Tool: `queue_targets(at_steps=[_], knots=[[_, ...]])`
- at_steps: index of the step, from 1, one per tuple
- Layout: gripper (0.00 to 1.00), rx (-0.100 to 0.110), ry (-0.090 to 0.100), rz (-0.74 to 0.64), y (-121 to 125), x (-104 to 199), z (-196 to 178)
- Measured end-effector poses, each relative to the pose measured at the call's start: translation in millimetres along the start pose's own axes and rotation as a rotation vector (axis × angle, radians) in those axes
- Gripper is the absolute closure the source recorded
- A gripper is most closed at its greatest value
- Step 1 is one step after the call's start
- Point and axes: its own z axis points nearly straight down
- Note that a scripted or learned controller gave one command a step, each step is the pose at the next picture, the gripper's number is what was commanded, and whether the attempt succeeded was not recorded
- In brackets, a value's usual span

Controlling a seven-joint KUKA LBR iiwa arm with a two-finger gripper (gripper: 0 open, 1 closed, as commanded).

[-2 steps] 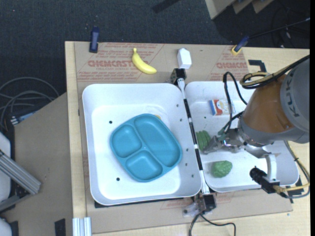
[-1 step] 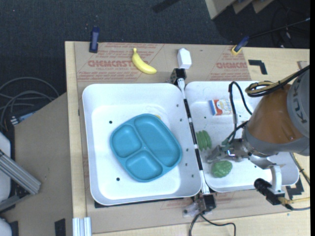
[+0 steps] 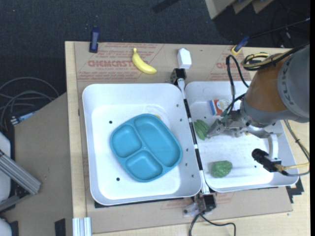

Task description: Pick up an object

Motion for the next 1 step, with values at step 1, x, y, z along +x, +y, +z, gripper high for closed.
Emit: queue_targets(at_steps=[1], knots=[[0.0,0.005,0.0,0.0,81.7,-52.9,5.2]])
